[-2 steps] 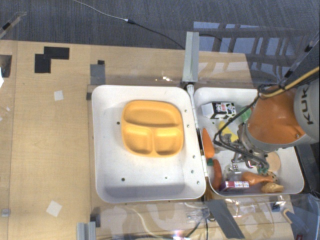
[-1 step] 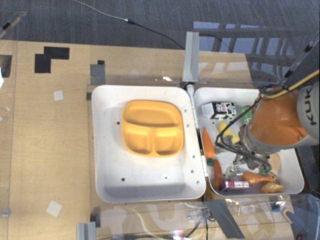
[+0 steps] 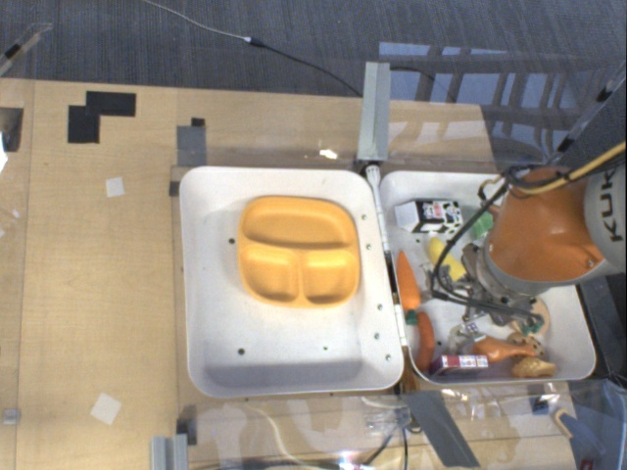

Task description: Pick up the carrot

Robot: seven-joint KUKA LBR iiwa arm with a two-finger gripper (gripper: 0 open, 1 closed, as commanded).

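The carrot, a slim orange piece, lies lengthwise along the left wall of the right bin. My gripper hangs low over the middle of that bin, under the arm's orange band. It is to the right of the carrot and clearly apart from it. The wrist hides the gripper's tips and whatever lies right beneath them.
Just below the carrot lies a red-orange piece. The right bin also holds a black-and-white box, a yellow item, a green item, a maroon bar and tan pieces. The left bin holds a yellow divided plate.
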